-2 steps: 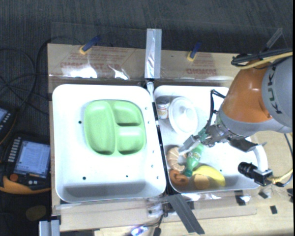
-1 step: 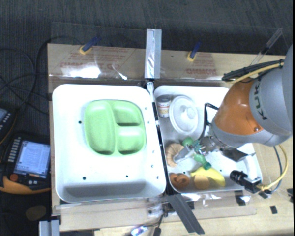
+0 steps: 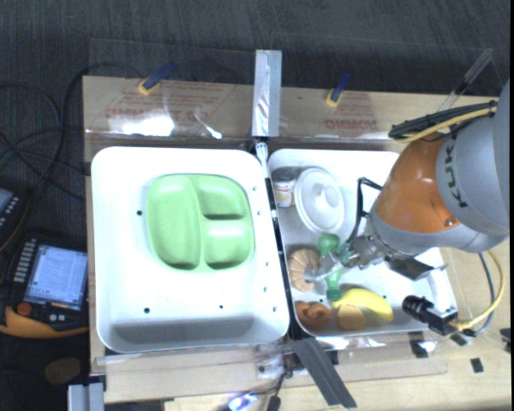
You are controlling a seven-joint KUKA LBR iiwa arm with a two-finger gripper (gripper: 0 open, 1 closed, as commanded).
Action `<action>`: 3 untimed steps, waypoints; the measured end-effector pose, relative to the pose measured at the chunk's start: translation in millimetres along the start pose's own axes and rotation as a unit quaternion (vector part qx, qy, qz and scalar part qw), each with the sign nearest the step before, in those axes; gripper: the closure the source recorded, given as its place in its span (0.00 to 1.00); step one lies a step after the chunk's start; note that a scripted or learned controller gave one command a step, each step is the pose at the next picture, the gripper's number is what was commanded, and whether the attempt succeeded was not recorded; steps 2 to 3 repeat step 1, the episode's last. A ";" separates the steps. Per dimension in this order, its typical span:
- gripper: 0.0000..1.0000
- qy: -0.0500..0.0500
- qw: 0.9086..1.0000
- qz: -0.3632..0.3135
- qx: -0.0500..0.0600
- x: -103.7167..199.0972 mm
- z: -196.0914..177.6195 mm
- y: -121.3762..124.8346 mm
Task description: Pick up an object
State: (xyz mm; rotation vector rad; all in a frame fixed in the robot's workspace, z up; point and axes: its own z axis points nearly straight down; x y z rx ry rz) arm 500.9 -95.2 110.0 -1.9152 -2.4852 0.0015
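Two white bins sit side by side before us. The left bin (image 3: 111,255) carries a green divided tray (image 3: 199,219); the right bin (image 3: 368,157) holds the clutter we must pick from. Our arm (image 3: 450,191) hangs over the right bin's middle, its orange band bulking out over much of what lies below.

Next in size comes the white teapot (image 3: 319,199) near the bin's back, then the yellow banana (image 3: 366,303) lying near the front edge. Just left of the banana rest two brown pieces (image 3: 330,315), and behind them a round tan waffle-like thing (image 3: 302,265). A small brown cup (image 3: 283,187) stands at the back left corner. Smallest is a green item (image 3: 329,247) between the teapot and the banana.

Our gripper (image 3: 341,262) sits low among these, right beside the green item; whether it grips anything we cannot tell, since the wrist and clutter hide its tip.

We judge the step in hand to be settling on one thing and closing on it. To do that well, we should commit to a single target, likely the green item or the banana, centre over it, come straight down, and avoid nudging the teapot aside. Crowded neighbours may get pinched too, so a clean approach between them matters, and we should lift slowly to check the catch.
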 end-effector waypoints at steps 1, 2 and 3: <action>1.00 -0.002 1.000 0.031 0.000 54.5 -95.0 37.9; 1.00 -0.002 1.000 0.031 0.000 54.5 -95.0 37.9; 1.00 -0.002 1.000 0.031 0.000 54.5 -95.0 37.9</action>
